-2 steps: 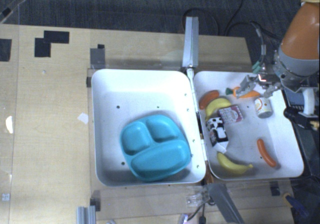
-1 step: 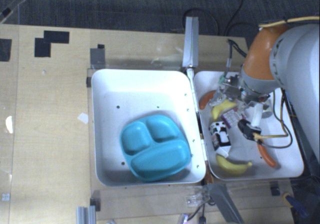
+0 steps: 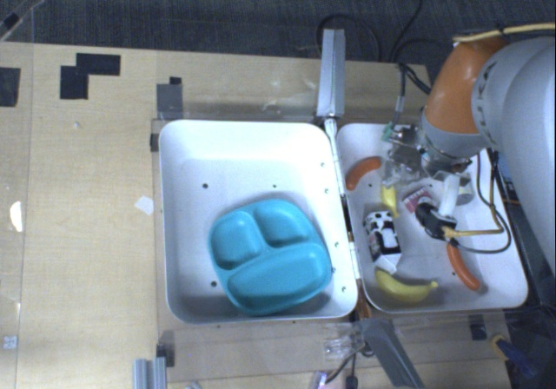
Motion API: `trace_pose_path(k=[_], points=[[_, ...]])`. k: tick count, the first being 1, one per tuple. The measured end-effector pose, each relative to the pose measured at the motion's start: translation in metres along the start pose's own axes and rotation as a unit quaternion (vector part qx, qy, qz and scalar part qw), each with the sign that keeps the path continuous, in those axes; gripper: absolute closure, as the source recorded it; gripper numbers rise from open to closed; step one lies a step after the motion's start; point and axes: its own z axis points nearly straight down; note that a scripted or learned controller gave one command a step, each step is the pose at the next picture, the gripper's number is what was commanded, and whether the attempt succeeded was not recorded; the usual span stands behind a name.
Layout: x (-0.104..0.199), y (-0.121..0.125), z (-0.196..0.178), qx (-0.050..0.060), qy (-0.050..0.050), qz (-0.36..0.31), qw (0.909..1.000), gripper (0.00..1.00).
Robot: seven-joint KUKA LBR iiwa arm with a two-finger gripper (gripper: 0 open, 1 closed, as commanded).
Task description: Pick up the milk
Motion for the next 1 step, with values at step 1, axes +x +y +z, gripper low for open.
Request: trace_pose_path(k=[1], points=[[-0.0176, -0.0088, -0.1946, 0.0, -0.002, -0.005, 1.0, 1.0]])
